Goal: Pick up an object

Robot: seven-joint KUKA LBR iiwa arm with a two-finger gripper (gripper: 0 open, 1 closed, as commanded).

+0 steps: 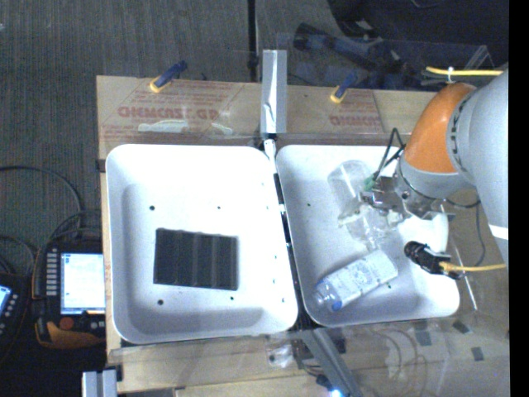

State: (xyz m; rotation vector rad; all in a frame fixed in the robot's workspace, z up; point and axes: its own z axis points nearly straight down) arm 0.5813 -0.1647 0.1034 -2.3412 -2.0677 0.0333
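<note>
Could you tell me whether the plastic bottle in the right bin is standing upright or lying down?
Lying down: the plastic bottle rests on its side on the right bin's floor, cap toward the lower left.

A single fixed camera looks down from above at a slant, set far enough back to take in both shallow white plastic bins (124, 222) on the brown board bench (190, 114), with dark floor beyond.

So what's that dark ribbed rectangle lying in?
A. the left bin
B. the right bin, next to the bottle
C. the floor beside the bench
A: the dark ribbed rectangle lies flat on the floor of the left bin; the plastic bottle lies in the right bin.
</note>
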